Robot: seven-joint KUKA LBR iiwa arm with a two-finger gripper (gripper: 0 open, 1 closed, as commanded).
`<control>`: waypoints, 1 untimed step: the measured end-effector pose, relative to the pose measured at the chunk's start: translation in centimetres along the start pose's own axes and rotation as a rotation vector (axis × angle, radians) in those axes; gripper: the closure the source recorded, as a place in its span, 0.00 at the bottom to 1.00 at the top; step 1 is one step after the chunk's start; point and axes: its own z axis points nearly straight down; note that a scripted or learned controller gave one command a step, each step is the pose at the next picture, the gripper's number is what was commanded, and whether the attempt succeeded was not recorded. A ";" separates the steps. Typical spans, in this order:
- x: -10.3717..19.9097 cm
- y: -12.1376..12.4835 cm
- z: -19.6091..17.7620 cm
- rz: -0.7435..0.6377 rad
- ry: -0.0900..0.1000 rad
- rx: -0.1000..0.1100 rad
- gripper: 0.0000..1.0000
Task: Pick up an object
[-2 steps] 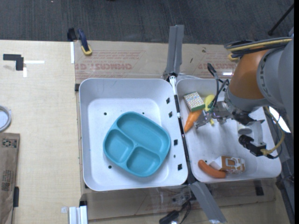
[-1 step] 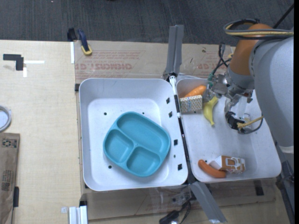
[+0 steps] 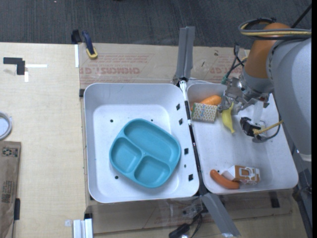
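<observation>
White bins side by side, arm low over the right one.

Turquoise and three-sectioned, a plastic plate [image 3: 144, 153] lies in the left bin [image 3: 94, 133], tilted across its floor. Right of the divider, the right bin [image 3: 208, 143] holds a speckled sponge-like block [image 3: 204, 112] near its far left corner, with an orange piece [image 3: 211, 100] just behind it. A banana [image 3: 227, 120] hangs beside the block, directly under the gripper [image 3: 233, 104]; whether the fingers pinch it or how far apart they stand, I cannot tell. Near the front edge lie a sausage [image 3: 224, 179] and a small carton [image 3: 246, 174], touching each other.
</observation>
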 end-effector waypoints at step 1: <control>-3.0 -0.5 0.9 -0.162 0.004 -0.004 1.00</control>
